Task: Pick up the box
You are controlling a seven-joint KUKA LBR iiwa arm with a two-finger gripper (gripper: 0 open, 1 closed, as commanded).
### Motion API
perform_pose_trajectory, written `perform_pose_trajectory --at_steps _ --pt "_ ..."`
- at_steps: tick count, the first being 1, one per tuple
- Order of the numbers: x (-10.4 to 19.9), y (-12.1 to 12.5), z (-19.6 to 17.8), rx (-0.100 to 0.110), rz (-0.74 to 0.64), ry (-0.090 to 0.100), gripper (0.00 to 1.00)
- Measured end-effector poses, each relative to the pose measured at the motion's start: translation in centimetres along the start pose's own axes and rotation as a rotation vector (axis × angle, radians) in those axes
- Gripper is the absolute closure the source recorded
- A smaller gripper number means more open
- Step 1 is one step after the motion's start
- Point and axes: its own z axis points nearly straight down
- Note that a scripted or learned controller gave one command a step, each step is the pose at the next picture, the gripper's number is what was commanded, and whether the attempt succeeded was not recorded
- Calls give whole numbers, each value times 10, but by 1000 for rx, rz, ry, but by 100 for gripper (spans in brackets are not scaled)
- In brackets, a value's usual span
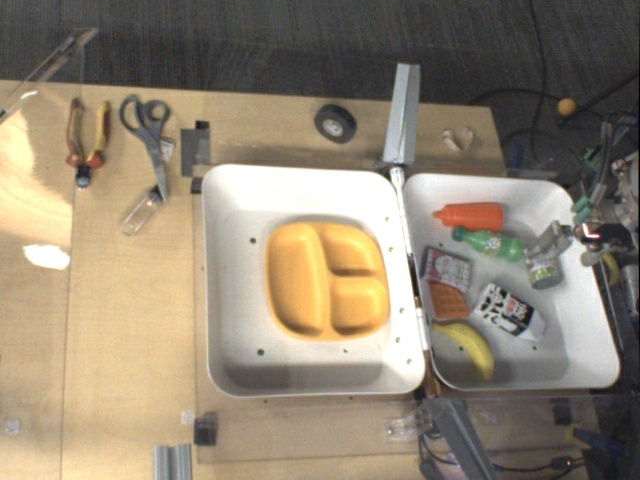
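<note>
The box (503,310) is a small black-and-white carton lying flat and turned at an angle in the right bin (585,368), near its middle. What looks like my gripper (562,238) is a grey metal part at the bin's right side. It sits up and to the right of the box, apart from it, just above a small grey-green can (545,271). Clutter at the frame's edge hides most of the arm behind it.
The right bin also holds an orange bottle (470,215), a green bottle (490,243), a purple-white packet (446,267), a brown snack piece (449,301) and a banana (470,346). A yellow divided tray (327,277) lies in the left bin (230,298). Scissors, pliers and a tape roll lie on the bench.
</note>
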Motion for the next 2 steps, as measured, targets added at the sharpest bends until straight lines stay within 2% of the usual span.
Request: perform_pose_trajectory --at_steps 1,2 --pt "96 28 50 0 -242 1 0" --pt "82 60 166 -21 -260 -6 0"
